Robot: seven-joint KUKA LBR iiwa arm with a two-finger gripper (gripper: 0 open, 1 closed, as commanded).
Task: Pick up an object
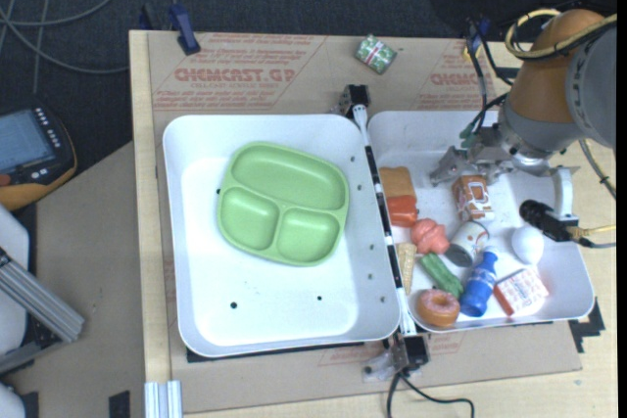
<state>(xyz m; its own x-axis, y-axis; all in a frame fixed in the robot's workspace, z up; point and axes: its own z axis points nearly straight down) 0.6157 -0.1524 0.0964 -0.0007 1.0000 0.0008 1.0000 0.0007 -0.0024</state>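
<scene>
Camera view, largest first: right shallow white bin (578, 294), far-right grey arm (568, 78), claw (473, 173) over small brown-and-white carton (474, 198). Claw state: cannot tell. Likely risk: slipping off carton, nudging nearby orange block (402, 209), through crowding.

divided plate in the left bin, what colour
Light green divided plate, seen in the camera view.

A small orange-and-white carton (474, 198) is standing tilted in the right bin, directly beneath the gripper (472, 167), with its top reaching up to the fingertips.
</scene>
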